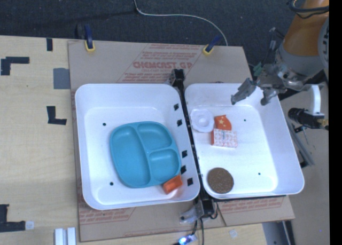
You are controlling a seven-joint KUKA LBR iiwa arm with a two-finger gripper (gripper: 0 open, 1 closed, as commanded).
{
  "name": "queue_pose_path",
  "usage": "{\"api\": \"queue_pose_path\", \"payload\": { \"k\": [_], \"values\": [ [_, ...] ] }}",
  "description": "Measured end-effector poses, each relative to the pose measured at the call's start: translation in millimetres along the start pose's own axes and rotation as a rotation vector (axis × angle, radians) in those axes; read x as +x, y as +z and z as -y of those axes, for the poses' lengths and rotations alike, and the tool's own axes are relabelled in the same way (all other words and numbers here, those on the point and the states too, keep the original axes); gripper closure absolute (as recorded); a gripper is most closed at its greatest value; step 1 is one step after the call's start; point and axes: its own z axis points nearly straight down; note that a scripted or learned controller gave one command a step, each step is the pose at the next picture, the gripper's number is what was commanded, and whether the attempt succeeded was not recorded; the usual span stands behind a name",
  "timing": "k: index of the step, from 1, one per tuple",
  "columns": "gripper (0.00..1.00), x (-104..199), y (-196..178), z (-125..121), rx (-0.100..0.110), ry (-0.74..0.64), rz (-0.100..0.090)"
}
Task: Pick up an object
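Bench with 2 white bins. Right bin (278, 148) holds an orange-and-white packet (223, 132), a clear lid (202, 119) just left of it, and a brown disc (220, 180) near the front. Gripper (252, 94) sits over the bin's back-right corner, fingers apart, holding nothing. Left bin (93, 132) holds a blue divided tray (144, 153) and an orange piece (172, 184).

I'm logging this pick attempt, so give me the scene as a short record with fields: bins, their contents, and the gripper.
left bin: blue divided plate; small orange item at the plate's near corner
right bin: clear round lid, red-and-white packet, brown disc
gripper: open, over the right bin's far edge, holding nothing
arm: reaches in from the right
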Motion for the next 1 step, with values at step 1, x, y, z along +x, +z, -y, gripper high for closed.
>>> {"api": "queue_pose_path", "payload": {
  "k": [1],
  "values": [
    [0.0,0.3,-6.7,-2.2,-0.012,-0.003,0.002]
  ]
}}
